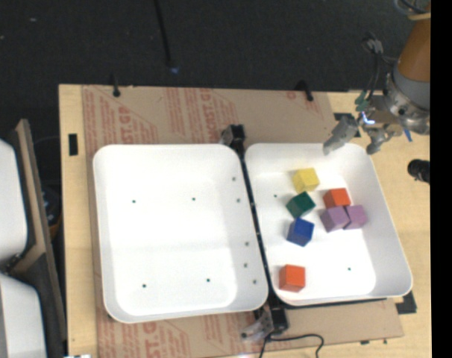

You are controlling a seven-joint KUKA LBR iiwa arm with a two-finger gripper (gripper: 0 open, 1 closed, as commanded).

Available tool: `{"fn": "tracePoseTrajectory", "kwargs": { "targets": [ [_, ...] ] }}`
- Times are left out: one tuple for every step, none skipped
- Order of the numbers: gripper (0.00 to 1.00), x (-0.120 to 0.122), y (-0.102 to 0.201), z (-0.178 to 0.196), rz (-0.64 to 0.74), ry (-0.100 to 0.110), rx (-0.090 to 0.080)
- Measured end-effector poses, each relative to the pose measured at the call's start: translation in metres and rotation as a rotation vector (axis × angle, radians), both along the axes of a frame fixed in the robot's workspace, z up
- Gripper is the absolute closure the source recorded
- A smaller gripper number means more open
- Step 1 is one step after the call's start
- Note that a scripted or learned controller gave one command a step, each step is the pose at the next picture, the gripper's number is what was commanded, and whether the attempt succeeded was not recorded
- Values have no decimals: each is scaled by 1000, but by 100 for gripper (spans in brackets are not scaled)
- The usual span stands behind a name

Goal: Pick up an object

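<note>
The right bin point(386, 222) holds 7 cubes: 1 yellow cube point(306, 178), 1 green cube point(301, 203), 1 blue cube point(300, 231), 2 orange cubes point(336, 198), 2 purple cubes point(334, 218). The end effector point(358, 139) hovers over its far right corner, fingers apart, gripping nothing. The left bin point(107, 237) sits beside it on the counter point(159, 118).

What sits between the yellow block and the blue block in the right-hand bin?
The green block sits between the yellow block and the blue block, as the camera view shows.
</note>
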State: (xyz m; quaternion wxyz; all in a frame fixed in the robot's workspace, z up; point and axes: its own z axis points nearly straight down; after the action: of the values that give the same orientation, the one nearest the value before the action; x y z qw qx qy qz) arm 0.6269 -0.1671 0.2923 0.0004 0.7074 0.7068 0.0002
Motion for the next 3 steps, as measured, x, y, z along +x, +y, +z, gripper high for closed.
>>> {"fn": "tracePoseTrajectory", "kwargs": {
  "targets": [
    [0,-6,7,-177,1,-5,-1],
    [0,-34,53,-192,2,2,1],
    [0,-83,40,-192,-2,1,0]
  ]
}}
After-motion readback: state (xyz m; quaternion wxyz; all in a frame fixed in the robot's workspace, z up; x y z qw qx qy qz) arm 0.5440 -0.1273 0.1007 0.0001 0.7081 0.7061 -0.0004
